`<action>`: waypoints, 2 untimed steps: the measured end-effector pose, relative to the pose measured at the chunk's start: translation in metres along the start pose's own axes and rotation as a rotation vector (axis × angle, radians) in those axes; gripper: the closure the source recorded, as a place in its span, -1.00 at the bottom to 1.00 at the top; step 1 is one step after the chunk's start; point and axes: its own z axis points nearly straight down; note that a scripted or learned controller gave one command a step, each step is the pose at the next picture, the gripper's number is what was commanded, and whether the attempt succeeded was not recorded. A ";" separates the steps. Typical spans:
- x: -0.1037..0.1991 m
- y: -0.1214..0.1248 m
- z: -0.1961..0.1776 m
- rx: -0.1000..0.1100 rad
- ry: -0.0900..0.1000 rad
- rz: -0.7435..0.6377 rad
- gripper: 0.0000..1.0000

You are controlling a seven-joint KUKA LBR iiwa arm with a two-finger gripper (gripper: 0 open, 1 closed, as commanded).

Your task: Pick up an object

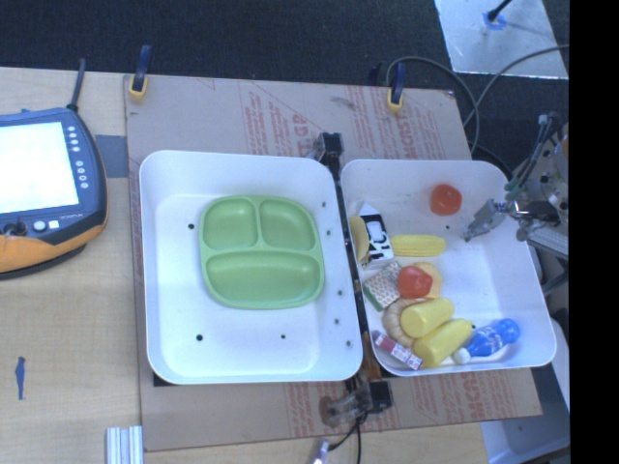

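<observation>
Reaching in at the right bin's (503, 288) far right edge, the end effector (484, 222) hangs with two grey fingers spread a little way apart and nothing between them.

No single target is set, so any item in that bin will do. Nearest is the small red-orange ball (446, 199), lying alone toward the bin's back; it looks light and hard, and being round it would likely roll or squirt out unless pinched across its middle. The yellow corn cob (418, 246) seems an easier hold, taken across its narrow width. Toward the front lie a red tomato-like piece (415, 281), two yellow cylinders (435, 327) and a blue bottle (493, 337), crowded and touching, so hard to isolate.

In the left bin (174, 336) lies a green divided plate (261, 251), its three compartments bare. A tablet-like pendant (44, 187) rests on the worktop (68, 356).
</observation>
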 end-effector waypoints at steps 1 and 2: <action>-0.007 0.049 0.112 0.003 0.000 -0.003 -1.00; 0.013 0.099 0.109 -0.002 0.001 0.001 -1.00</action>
